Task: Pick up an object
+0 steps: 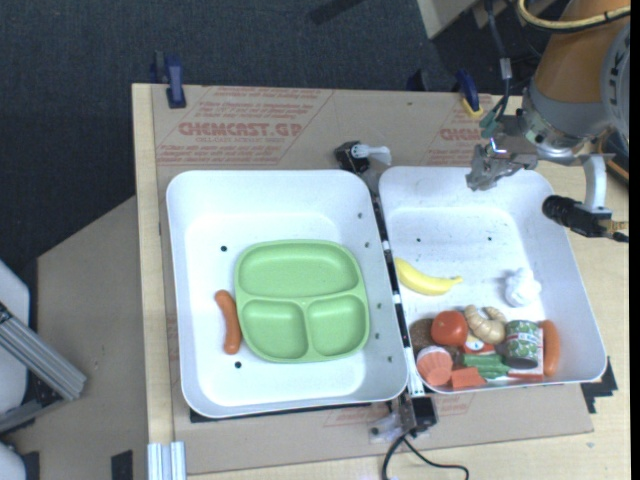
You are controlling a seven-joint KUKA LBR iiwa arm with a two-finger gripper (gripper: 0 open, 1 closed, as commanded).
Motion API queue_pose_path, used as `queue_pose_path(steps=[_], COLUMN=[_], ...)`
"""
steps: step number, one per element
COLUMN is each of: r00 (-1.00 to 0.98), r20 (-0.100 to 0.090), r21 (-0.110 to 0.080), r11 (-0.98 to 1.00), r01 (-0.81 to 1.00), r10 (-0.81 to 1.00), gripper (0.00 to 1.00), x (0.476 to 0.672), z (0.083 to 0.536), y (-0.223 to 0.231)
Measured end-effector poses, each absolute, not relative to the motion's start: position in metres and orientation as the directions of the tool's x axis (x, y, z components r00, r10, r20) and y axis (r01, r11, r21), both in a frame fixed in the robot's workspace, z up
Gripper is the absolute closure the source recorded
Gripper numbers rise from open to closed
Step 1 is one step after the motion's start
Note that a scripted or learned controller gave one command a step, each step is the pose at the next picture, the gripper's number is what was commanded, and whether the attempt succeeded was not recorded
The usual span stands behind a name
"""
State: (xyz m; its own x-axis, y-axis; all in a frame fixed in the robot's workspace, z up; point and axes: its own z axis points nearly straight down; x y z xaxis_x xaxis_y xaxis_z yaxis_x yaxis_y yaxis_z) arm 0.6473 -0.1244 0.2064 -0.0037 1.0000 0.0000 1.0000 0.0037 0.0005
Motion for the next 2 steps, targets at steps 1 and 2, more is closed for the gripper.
queue_pose_path(steps=[1, 2], r00=[0.000, 0.002], r20=[0.001, 0.003], r21=[-0.003, -0.007], r11=[0.000, -0.002], r01=[1.000, 1.000], r10=[1.000, 1.000], gripper=[1.00, 1.00], x=[0.617, 0.549], z=[0.220, 0.213], y=[-0.112, -0.099])
